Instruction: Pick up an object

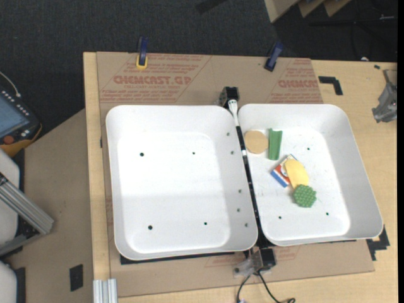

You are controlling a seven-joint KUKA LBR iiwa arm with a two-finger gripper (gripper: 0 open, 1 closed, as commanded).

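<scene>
In the right bin point(331, 147), nearest, a green knobbly ball point(305, 197); just behind, a yellow block point(297, 172) and red-and-blue piece point(278, 176); farther, by the bin's left wall, tan disc point(255, 142) and green bar point(274, 144). Beyond the bin's far right corner, grey pincer point(386, 103), open or closed impossible to tell

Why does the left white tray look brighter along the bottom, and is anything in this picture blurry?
In the camera view, light falls unevenly: the left bin has a brighter band across its lower half and a softer grey above. The small objects, such as the green block and the yellow piece, look slightly soft. The claw at the right edge is blurred.
</scene>
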